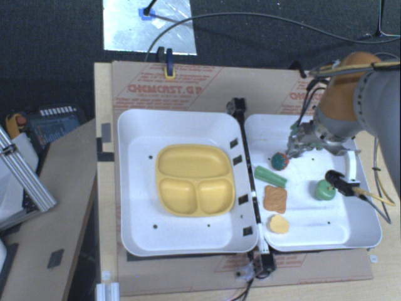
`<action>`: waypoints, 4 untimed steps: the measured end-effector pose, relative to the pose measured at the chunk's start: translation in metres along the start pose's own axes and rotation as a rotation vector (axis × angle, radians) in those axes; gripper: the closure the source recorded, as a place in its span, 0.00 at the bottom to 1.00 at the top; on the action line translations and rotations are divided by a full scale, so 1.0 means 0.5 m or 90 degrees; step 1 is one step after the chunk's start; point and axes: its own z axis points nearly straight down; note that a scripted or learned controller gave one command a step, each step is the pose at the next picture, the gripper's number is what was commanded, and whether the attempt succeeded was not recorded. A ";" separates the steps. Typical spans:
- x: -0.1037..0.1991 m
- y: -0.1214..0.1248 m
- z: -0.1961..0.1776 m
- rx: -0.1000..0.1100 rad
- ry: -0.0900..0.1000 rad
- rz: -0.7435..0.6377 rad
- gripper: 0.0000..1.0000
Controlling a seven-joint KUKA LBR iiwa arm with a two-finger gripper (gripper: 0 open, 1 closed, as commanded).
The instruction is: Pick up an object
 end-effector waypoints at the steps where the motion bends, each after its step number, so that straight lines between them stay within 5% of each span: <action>1: -0.002 0.007 -0.088 -0.001 0.000 -0.002 1.00; 3: 0.002 0.008 -0.304 -0.001 0.000 -0.003 1.00; 4: 0.117 -0.039 -0.289 0.003 0.002 -0.006 1.00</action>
